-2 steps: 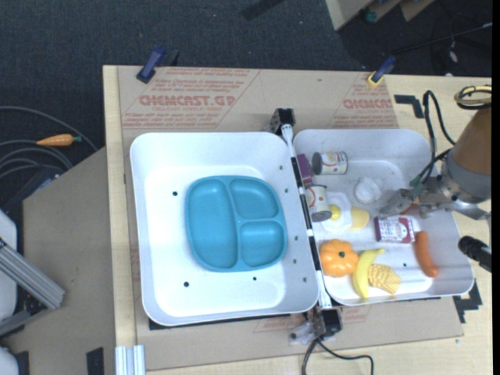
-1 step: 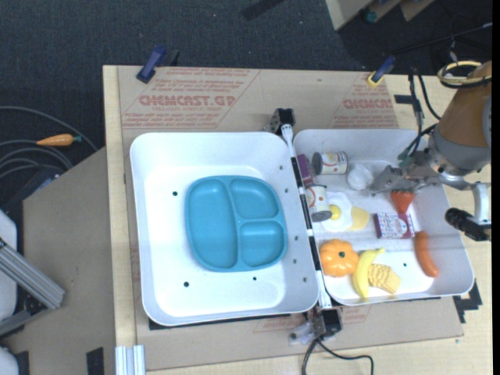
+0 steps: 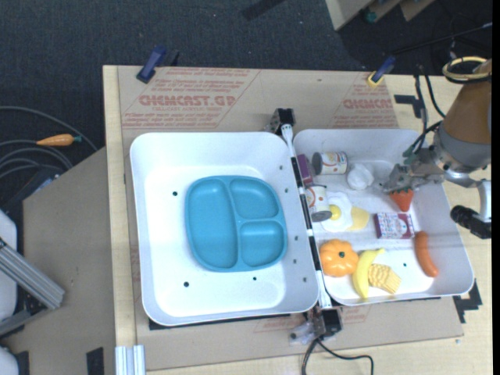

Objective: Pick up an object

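We see orange carrot (image 3: 402, 201) in right bin (image 3: 461, 283), stubby, long axis roughly near-far, tip pointing near. Tool (image 3: 405, 180) sits just far side of carrot, at its upper end; we cannot tell contact. Tool's state: we cannot tell. We read "CHEMCAST GP" printed in red on bench (image 3: 195, 96) board, far of left bin (image 3: 148, 209).

A blue divided plate (image 3: 235, 223) lies in the white left bin (image 3: 156, 162), while the right bin (image 3: 453, 276) holds an orange pumpkin (image 3: 338, 258), yellow banana (image 3: 363, 276) and red carrot (image 3: 402, 200).
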Motion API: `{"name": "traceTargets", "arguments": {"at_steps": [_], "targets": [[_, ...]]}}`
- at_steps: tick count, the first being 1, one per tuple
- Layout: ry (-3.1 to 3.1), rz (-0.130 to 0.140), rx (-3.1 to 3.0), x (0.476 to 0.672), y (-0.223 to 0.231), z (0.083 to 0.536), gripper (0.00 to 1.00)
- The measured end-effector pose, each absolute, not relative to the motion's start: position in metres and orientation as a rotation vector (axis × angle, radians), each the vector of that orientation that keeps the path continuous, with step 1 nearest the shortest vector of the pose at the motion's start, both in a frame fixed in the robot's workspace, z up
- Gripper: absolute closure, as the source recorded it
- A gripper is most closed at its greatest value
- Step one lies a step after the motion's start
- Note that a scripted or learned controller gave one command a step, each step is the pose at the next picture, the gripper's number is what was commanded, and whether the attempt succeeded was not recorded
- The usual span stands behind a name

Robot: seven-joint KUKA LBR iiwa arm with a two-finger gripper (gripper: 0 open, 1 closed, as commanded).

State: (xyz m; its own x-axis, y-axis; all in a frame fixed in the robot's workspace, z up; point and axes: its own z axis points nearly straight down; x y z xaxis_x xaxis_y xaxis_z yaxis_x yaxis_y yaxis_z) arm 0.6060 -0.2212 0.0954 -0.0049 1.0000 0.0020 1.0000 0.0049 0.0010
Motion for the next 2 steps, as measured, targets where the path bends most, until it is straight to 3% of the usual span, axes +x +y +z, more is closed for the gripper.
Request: {"name": "traceTargets", "arguments": {"at_steps": [1,2], "targets": [[-2.225,-0.004,-2.221,0.603,-0.149,0.198,1.0],[-2.222,-0.001,-2.217,0.561,-0.079,0.242,1.0]]}}
